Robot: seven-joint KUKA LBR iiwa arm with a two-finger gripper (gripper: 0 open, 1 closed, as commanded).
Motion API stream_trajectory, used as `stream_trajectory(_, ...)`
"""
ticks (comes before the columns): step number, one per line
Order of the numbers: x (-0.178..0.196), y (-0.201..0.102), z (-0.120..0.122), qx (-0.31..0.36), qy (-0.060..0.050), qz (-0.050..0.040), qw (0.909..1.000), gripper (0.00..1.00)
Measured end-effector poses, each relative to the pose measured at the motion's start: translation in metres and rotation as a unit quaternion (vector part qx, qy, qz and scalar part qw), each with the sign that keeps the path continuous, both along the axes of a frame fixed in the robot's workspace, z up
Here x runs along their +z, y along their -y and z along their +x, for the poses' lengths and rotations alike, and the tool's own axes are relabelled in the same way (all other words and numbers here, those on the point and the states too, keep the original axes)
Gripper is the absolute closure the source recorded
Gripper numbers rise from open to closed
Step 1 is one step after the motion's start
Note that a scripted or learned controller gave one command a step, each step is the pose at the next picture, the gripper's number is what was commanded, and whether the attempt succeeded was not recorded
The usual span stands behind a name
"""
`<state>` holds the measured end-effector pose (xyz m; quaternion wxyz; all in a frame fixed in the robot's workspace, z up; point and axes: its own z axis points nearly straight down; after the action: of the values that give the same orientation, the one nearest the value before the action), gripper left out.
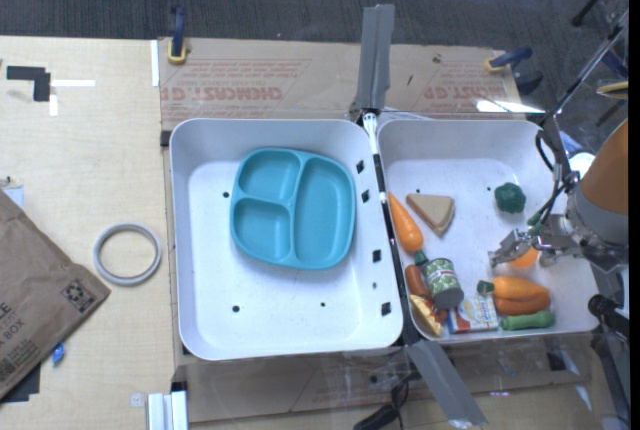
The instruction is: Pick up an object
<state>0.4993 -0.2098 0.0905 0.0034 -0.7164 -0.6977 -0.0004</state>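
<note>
Orange shows just under the metal hand (pixel 520 248), which hangs low over the right part of the right bin (pixel 470 146); whether its fingers are spread or closed on anything I cannot tell, since they blur into the small orange piece (pixel 522 260) right beside them. Close below lies a toy carrot (pixel 520 295), and beneath that a green pod-like toy (pixel 527 321) along the bin's near wall. A flat printed packet (pixel 476 316) sits left of those two, touching a dark bottle with a green label (pixel 441 280) that leans beside something red (pixel 417 280). Another carrot (pixel 405 222) rests against the bin's left wall, with a tan wedge (pixel 432 209) just to its right. A small dark green lump (pixel 510 197) sits apart, toward the far right of the bin.

Across the divider, the left bin (pixel 200 298) holds a teal divided plate (pixel 294 208) with three compartments. Out on the wooden counter (pixel 80 148) to the left lie a grey tape ring (pixel 127 252) and a brown cardboard box (pixel 35 303) at the edge.
</note>
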Motion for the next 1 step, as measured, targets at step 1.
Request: stream_trajectory(1,0.0093,0.0023,0.0000,-0.002,0.001,-0.0022,1.0000,1.00)
